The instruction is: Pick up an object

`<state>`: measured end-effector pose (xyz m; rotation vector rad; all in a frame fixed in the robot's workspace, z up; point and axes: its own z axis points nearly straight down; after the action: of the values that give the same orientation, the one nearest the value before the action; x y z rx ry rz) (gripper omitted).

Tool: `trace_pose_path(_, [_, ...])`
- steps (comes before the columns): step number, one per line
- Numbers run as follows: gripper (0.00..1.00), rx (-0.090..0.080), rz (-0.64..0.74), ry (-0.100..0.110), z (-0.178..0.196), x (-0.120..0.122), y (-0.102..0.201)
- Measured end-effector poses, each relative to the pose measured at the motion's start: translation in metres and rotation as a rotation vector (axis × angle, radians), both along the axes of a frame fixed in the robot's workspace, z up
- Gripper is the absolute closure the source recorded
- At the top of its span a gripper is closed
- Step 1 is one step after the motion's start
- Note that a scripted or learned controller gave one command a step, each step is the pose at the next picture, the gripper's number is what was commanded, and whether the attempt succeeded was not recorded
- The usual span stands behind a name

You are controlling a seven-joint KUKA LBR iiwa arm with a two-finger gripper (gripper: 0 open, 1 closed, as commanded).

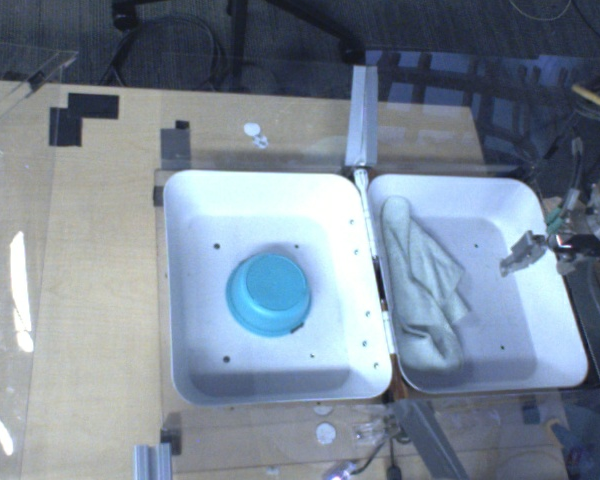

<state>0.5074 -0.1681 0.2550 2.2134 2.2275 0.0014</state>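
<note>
Two candidate objs, one per bin.

Blue bowl (269,294): round, light-blue plastic, upside down w/ flat base facing up. Sits a bit below centre of left bin (195,368), clear of all walls, small shadow at its lower right edge.

Grey cloth (423,281): pale towel, crumpled lengthwise into a long strip. Lies in right bin (550,363) along its left wall, running from the upper left corner down toward the lower left; widest mid-way, lower end bunched and folded under. Objs well apart, divider btwn them.
</note>
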Motion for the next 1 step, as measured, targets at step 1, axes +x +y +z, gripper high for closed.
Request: trace_pose_path(1, [0.00,0.000,0.113,-0.003,-0.1543,0.0405,0.0408])
